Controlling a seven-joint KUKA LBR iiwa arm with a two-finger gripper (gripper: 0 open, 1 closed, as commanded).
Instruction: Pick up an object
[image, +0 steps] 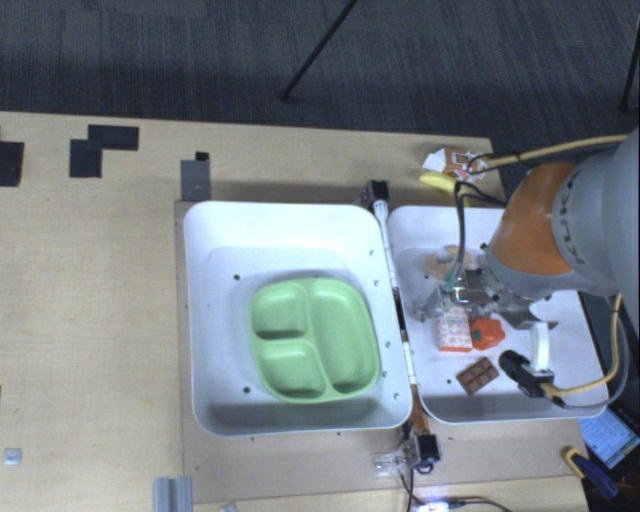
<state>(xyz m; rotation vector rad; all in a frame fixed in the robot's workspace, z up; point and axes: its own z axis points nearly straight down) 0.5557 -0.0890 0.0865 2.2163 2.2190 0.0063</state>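
Note:
My gripper (452, 296) hangs low over the middle of the right bin (570, 310), with the grey arm and its orange band reaching in from the right. Just below it lies a white and orange packet (455, 331), touching or nearly touching the gripper's tip. A small red-orange object (488, 332) lies beside the packet on its right. Nearer the bin's front lies a brown chocolate-like bar (478, 375). A tan item (440, 263) shows at the back of the bin, partly hidden by the gripper.
The left bin (215, 300) holds a green divided plate (313, 337). A yellow and white wrapper (450, 168) lies on the bench behind the right bin. Black marks and small brackets sit on the wooden bench around the bins.

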